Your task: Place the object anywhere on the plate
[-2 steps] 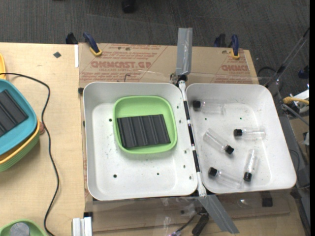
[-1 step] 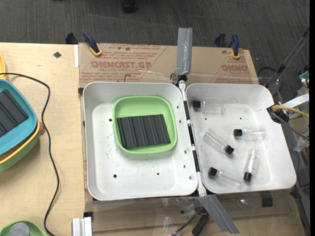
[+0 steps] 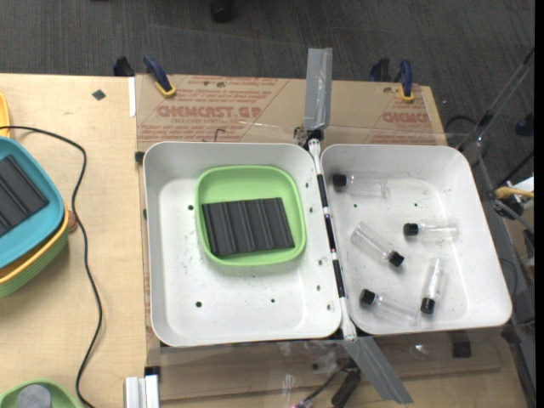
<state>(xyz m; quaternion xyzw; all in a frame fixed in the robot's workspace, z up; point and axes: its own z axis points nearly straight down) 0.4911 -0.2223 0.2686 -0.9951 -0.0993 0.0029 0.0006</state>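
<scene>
Left bin (image 3: 170,304): green plate (image 3: 251,189) at 12 o'clock, bearing a dark ribbed mat (image 3: 246,226), no vial. Right bin (image 3: 476,304): five clear black-capped vials (image 3: 378,246), none moved. Task judged unstarted. End effector state: cannot tell.

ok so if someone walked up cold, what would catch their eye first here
Probably the square green plate in the left white bin, with a dark ribbed rectangular insert lying across its middle. Next, the clear plastic vials with black caps scattered across the right white bin, five or so, lying at different angles. At the far left edge, a stack of teal and green plates sits on the wooden bench.
</scene>
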